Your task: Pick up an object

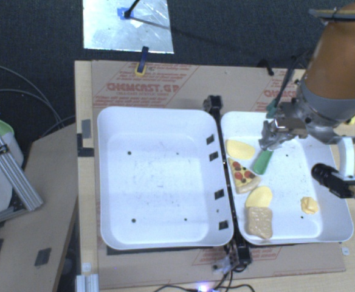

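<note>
My gripper [271, 140] hangs over the right bin [329, 227], near its back middle. A green stick-shaped object [262, 161] slants down from right under the fingertips; its upper end meets them, so it looks gripped there. Around it in the right bin lie a yellow slice [240, 148], a pizza slice toy [244, 177], a round yellow piece [259, 196], a tan bread slice [259, 222] and a small yellow lump [309, 205].
The left bin [159, 178] sits beside the right one, with a black hinge strip [222, 169] between them. A black cylinder [332, 180] juts in over the right bin's right side. A metal frame stands at far left.
</note>
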{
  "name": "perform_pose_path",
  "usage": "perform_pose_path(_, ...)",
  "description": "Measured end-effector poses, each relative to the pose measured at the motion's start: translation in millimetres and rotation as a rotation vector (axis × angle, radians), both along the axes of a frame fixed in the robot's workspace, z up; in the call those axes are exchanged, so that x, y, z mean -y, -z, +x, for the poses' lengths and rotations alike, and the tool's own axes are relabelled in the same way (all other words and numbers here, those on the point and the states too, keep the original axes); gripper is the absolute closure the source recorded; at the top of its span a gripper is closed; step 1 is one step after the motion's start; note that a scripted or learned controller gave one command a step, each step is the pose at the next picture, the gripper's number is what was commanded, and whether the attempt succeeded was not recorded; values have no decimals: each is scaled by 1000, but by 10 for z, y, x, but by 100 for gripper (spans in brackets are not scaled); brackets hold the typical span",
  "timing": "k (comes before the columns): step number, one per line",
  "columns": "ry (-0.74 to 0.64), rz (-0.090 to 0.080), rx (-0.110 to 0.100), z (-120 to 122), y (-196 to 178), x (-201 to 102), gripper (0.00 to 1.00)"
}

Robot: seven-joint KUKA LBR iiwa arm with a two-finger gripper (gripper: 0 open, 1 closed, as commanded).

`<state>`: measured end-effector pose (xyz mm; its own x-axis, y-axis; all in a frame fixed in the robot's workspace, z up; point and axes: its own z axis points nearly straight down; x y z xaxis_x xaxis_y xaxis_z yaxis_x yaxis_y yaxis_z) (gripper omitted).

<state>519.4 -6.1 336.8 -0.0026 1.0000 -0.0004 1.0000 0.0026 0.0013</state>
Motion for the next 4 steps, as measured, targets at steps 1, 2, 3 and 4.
perform_pose_path(1,-4,2,0,-334,59,-399,100)
perform_pose_path(2,-4,1,2,-325,-179,-733,100)
perform_pose_path(3,4,0,4,-324,-615,-266,100)
perform_pose_path(4,3,0,-3,-47,-64,-191,100)
